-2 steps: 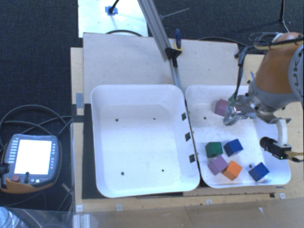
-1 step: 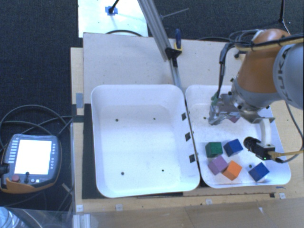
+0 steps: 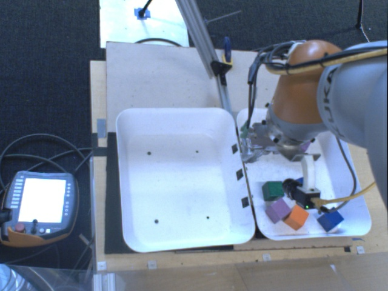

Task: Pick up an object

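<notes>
Tool [image 3: 253,149] over right bin [image 3: 357,214], close to its left wall; open or closed, cannot tell. Green block [image 3: 272,190], purple block [image 3: 279,210], orange block [image 3: 296,217] and blue block [image 3: 330,220] cluster at near end, apart from tool. Step: approach, nothing picked yet. Next probably: shift over green block, then descend

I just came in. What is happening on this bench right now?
The robot arm reaches in over the right bin, and its gripper sits close to that bin's left wall. Four blocks lie at the near end of the bin: green block, purple block, orange block and blue block. The gripper is apart from all four, so nothing looks picked up yet.
</notes>
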Action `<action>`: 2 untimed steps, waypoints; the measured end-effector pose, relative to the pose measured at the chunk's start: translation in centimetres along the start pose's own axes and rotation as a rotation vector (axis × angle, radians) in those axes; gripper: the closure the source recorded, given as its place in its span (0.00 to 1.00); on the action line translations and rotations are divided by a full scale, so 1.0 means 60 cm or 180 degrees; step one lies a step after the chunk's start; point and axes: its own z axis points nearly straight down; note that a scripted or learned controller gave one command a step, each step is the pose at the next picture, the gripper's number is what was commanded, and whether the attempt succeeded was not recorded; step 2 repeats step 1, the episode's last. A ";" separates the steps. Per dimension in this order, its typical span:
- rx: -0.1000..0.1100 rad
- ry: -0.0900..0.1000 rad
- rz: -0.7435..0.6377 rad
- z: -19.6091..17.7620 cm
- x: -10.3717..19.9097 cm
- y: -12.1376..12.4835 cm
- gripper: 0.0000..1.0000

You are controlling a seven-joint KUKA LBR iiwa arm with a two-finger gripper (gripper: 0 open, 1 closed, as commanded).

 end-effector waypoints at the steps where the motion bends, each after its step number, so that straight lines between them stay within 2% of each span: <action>1: -0.0001 0.0001 -0.0005 -0.010 0.105 -0.020 1.00; 2: -0.0001 0.0001 -0.0005 -0.010 0.105 -0.020 1.00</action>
